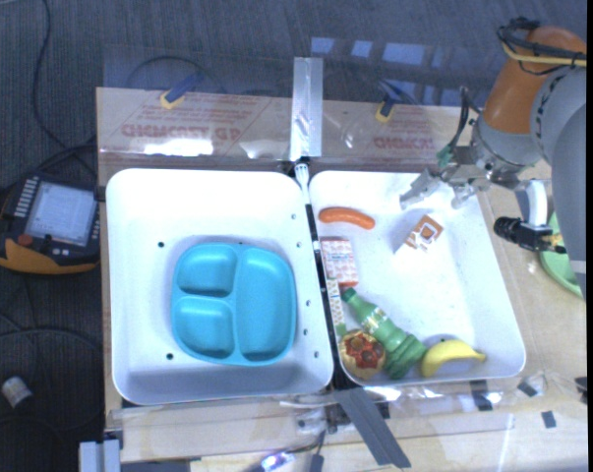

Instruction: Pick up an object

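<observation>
The gripper, fingers spread and holding nothing, hovers over the right bin just above a small orange-and-white carton.

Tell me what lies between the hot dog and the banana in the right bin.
In the camera view, the stretch from the hot dog to the banana is mostly bare white bin floor. The green bottle lies just left of that line, the small carton just right.

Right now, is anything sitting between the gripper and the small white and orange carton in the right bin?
Nothing visible. The gripper hangs over the right bin's upper area, and the small white and orange carton lies just below it with bare bin floor between. The orange sausage lies off to the side.
</observation>
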Robot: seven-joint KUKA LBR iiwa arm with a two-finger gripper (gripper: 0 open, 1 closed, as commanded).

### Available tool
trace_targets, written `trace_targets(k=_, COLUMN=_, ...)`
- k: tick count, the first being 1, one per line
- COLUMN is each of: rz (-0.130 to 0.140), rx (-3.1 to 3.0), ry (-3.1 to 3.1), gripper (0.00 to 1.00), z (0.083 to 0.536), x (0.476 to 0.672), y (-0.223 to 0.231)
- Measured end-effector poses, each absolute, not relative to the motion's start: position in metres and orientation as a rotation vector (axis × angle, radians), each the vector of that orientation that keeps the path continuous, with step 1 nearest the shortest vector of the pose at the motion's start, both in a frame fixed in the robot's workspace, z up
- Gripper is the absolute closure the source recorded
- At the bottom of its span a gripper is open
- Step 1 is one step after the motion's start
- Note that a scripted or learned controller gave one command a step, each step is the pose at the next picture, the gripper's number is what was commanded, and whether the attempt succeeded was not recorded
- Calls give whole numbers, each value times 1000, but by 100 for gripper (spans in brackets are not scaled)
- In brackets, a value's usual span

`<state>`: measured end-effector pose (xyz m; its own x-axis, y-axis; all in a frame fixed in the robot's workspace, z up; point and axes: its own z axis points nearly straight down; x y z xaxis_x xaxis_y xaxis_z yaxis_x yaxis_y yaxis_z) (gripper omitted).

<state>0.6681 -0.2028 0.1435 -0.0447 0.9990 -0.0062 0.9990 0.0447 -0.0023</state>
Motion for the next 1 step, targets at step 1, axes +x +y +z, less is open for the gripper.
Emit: trace_targets(k=1, rz=12, rx=2203, ry=2255, gripper=0, z=92, x=665, y=-210)
